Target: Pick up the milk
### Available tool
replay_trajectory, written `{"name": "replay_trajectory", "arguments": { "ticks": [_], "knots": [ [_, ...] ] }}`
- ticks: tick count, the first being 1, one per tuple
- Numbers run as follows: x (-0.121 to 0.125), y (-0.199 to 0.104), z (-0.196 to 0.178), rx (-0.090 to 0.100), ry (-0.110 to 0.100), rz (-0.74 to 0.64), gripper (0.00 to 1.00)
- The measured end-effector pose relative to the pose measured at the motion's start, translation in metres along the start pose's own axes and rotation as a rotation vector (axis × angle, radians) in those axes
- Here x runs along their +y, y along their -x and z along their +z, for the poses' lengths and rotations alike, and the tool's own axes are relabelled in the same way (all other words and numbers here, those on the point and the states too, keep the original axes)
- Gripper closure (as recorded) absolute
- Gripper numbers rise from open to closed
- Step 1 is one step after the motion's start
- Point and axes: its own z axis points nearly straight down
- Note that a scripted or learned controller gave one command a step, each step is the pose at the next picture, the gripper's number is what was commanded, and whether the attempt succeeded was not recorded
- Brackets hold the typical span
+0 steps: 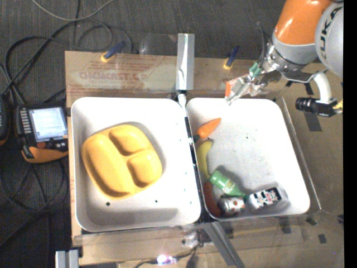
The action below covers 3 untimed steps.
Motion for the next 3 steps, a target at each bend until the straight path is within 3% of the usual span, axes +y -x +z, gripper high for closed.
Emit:
{"name": "replay_trajectory", "arguments": {
  "ticks": [1, 2, 3],
  "knots": [
    [0.023, -0.02, 0.001, 0.0, 0.002, -0.329, 1.0],
    [-0.085, 0.009, 0.04, 0.002, 0.001, -0.414, 1.0],
    [-0.033, -0.05, 0.085, 0.004, 0.002, -0.401, 1.0]
  ]
}}
